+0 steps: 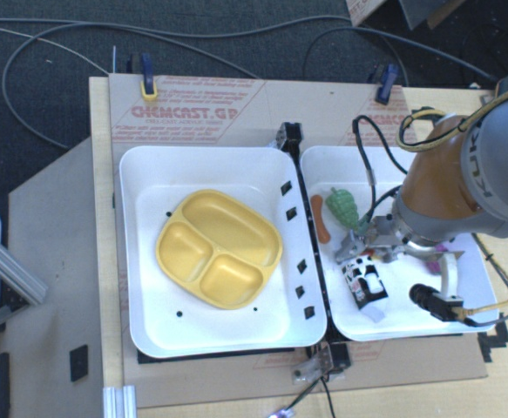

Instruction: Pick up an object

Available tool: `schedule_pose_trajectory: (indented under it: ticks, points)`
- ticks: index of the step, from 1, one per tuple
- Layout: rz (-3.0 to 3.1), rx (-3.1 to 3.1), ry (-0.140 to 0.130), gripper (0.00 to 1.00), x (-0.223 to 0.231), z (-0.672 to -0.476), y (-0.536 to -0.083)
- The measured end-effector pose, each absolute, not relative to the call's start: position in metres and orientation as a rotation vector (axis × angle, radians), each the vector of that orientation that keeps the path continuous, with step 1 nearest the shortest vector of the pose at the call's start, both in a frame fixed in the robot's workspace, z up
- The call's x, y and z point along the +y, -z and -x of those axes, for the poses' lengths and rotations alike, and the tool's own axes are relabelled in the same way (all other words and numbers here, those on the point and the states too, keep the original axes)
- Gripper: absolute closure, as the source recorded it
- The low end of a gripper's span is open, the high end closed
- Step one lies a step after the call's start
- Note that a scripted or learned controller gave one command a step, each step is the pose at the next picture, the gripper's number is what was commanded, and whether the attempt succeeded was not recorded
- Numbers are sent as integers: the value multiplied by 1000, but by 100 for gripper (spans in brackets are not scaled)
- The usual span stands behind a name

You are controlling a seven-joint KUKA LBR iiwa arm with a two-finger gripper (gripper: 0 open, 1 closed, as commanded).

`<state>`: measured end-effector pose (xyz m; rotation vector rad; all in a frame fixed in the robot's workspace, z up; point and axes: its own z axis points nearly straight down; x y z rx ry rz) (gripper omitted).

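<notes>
The pincer (364,279) sits low in the right bin (476,320); the green toy (343,205) lies just beyond, its grip unclear

Bright, even light falls from above. The two shallow white plastic bins (137,259) are close to washed out, their walls pale and nearly without grain. Well to the left of the two-finger gripper (364,255), the yellow divided plastic tray (220,247) shows soft sheen along its ridges and only a thin, faint shadow beneath its rim. A darker shadow lies under the grey arm with the orange band (463,181), just right of the gripper. Focus is fair at centre; the arm's near edge looks soft. The dark floor beyond the bench stays dim.
</notes>
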<state>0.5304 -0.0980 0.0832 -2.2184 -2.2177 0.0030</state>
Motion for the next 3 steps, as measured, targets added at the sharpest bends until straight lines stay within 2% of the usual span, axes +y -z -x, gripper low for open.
schedule_pose_trajectory:
  ticks: [1,2,3]
  points:
    - [2222,-2218,1,100,-98,-531,-96]
    - [2223,-2226,5,100,-97,-543,-148]
    - [2224,-2225,6,100,-100,-534,-200]
